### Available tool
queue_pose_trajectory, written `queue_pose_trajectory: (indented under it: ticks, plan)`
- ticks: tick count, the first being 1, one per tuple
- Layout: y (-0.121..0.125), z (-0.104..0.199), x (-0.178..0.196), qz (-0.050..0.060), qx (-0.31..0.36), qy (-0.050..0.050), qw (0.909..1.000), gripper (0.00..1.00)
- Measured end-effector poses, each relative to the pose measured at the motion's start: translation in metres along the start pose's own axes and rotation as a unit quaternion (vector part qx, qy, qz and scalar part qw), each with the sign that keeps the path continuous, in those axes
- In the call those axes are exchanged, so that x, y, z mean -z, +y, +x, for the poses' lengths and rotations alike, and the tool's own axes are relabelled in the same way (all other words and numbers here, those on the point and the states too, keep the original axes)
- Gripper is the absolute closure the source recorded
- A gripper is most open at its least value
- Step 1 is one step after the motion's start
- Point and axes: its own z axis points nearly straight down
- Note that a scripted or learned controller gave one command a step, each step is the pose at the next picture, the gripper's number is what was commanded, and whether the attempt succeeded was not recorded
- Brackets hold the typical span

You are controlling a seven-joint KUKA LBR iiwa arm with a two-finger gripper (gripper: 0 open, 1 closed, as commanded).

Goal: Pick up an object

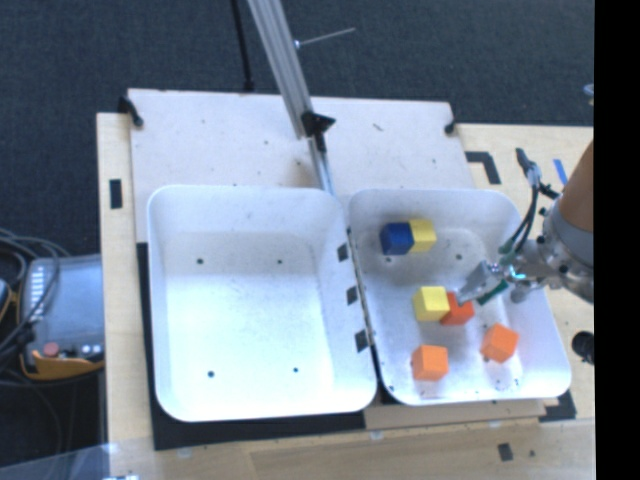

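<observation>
In the right bin (470, 208), right of centre, the gripper (478, 290) hangs over a red block (459, 313) touching a yellow cube (432, 303). I cannot tell its grip state. Two orange blocks (430, 362) lie lower down, and a blue cube (396, 238) sits higher up.

A dark grey carpet (120, 28) covered the floor around a pale wooden bench (115, 298). A white board (230, 143) lay on the bench top, speckled with small marks. A slanted aluminium rail (280, 53) rose from the board's middle toward the top edge. At the left sat a grey box (65, 303) with black cables (15, 253) — and a yellow-edged device (55, 365) below it.
</observation>
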Motion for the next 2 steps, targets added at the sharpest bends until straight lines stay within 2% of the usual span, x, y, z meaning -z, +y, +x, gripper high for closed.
queue_pose_trajectory:
  ticks: [1,2]
  plan:
    - [0.001,0.000,0.002,-0.003,-0.002,-0.001,1.0000,0.00]
    - [0.003,0.003,-0.041,0.000,-0.002,-0.001,1.0000,0.00]
